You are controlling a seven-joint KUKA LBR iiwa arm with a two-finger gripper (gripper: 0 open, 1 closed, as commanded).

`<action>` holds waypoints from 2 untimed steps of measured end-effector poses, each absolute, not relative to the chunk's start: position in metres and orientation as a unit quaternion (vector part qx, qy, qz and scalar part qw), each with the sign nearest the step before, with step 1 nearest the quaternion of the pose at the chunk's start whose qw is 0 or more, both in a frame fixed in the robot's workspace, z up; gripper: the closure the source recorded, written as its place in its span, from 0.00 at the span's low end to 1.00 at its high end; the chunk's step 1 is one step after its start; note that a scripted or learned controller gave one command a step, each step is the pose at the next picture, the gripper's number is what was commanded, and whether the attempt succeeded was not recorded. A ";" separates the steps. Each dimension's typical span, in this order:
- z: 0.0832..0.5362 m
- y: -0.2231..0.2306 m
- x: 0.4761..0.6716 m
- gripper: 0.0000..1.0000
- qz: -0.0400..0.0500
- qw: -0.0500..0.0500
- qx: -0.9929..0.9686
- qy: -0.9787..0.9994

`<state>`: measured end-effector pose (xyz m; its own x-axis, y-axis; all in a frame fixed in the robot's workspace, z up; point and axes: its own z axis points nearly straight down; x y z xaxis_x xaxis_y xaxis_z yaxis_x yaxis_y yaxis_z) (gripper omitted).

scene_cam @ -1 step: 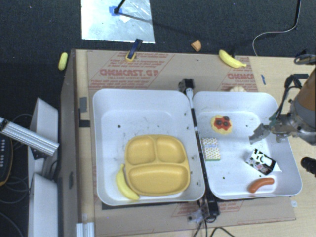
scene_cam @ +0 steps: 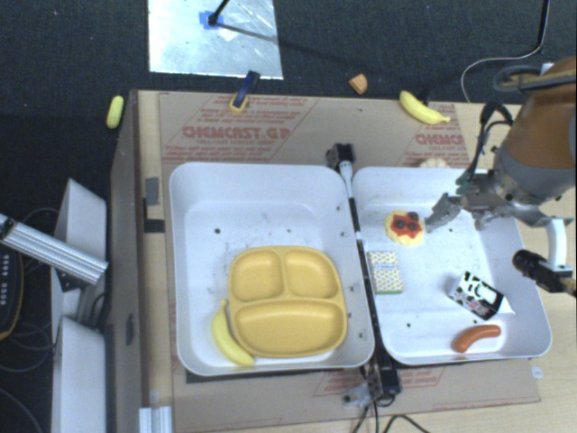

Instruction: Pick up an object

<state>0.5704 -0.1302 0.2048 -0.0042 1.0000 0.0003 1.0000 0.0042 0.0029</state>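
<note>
Single fixed camera above bench (scene_cam: 270, 120), slanted down, both bins framed.

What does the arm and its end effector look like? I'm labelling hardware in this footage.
The arm has a grey body with a broad orange band above the wrist. Dark cables loop beside it. The end effector is a grey metal assembly with slim fingers.
</note>
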 end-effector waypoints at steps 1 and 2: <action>0.153 -0.093 0.630 0.00 0.001 0.000 0.706 0.709; 0.091 -0.096 0.634 0.00 0.000 0.001 0.707 0.708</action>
